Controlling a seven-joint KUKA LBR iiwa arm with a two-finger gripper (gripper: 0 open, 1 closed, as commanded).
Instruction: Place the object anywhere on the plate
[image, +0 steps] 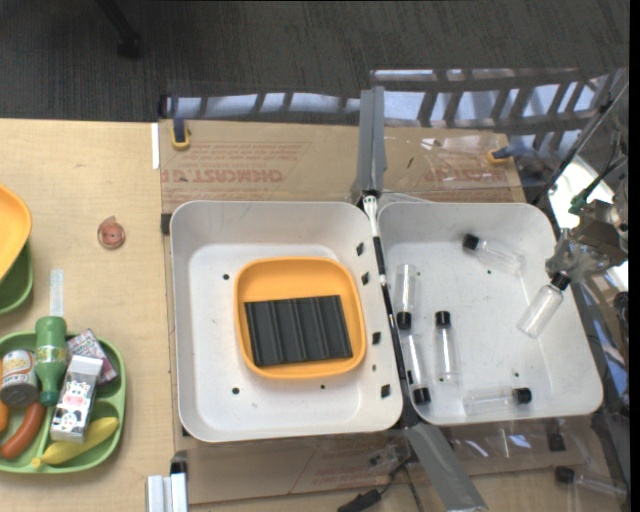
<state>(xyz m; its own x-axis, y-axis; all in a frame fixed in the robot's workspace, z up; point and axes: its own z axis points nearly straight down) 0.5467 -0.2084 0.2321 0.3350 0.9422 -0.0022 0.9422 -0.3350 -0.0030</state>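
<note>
Just below the end effector (563, 268), pinching its cap, a clear tube (540, 308) hangs tilted, far right of the yellow plate (298, 277).

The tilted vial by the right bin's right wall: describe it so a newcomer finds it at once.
Start at the right bin. Against its right wall a clear vial leans tilted, black cap uppermost, just under the end effector. The other vials lie flat on the floor.
</note>
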